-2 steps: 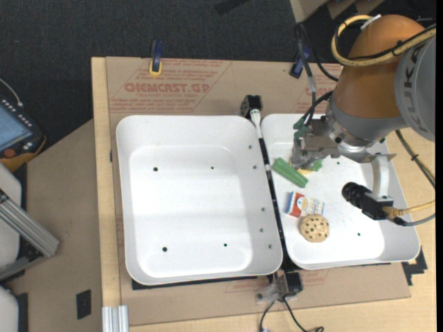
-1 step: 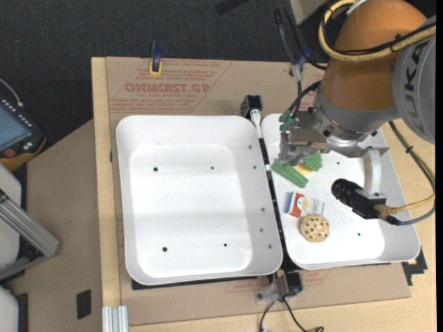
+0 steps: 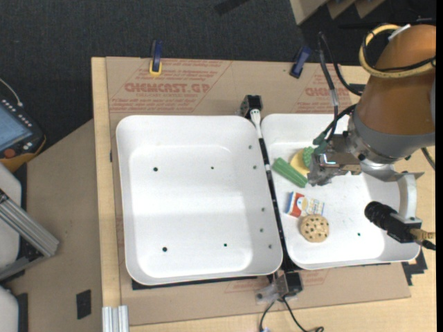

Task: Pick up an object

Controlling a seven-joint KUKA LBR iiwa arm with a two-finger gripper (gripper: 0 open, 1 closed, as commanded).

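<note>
Cardboard-covered bench [image 3: 173, 81], two white bins; in the right bin [image 3: 360, 251], the gripper [image 3: 320, 170], grip state unclear, hovers beside a green block [image 3: 288, 171] lying diagonally, just left.

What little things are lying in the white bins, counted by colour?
Green: 1, a green stick
Yellow: 1, a yellow piece, partly hidden by the gripper
Red, white and blue: 1, a small packet
Tan: 1, a round cookie
Total: 4, all in the right bin
</note>
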